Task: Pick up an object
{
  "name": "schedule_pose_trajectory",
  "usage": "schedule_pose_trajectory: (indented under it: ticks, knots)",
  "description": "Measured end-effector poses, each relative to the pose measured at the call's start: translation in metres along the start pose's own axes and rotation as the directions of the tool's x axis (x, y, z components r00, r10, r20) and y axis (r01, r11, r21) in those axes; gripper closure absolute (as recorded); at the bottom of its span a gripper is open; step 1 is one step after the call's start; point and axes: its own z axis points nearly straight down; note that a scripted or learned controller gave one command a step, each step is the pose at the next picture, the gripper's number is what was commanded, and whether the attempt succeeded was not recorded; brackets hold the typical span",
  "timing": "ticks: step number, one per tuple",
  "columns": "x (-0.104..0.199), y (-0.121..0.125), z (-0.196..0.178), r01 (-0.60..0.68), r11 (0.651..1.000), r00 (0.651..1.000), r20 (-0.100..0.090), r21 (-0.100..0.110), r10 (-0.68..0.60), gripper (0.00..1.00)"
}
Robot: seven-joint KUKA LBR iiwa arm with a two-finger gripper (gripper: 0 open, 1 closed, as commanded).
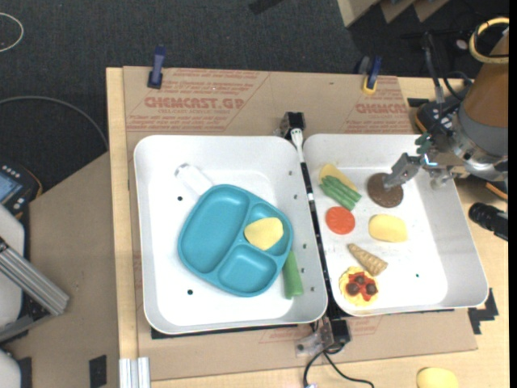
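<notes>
Several small toy foods lie in the right bin (452, 289), and any of them would serve for the pick. Nearest the camera is a little tart with red topping (359, 285), flat and round, probably light but low, so the fingers would need to straddle its rim. Just behind it lies a ridged cone (367, 258), tapered and likely to slip unless taken across its thick end. Beyond that a yellow lump (388, 228) looks smooth and rounded, light and stiff as moulded plastic usually is; a grip across its short width seems safest. Beside it sits a red disc (340, 220), thin and hard to get under. Further back a green pod on a yellow piece (338, 186) lies near the bin's inner wall. Farthest of the group is a brown disc (385, 191), and the gripper (397, 176) hangs right at it, one grey finger (400, 169) slanting down to its upper edge, seemingly touching. Whether the jaws stand wide or narrow I cannot tell, and nothing is visibly held between them. In the left bin (153, 217) a blue divided plate (214, 241) carries a yellow piece (263, 233), with a green stick (291, 276) beside it.
</notes>
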Motion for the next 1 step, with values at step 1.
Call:
schedule_pose_trajectory:
  ticks: [1]
  knots:
    - [0.0029, -0.0256, 0.1334, -0.002, 1.0, 1.0, -0.003, 0.014, 0.002, 0.0]
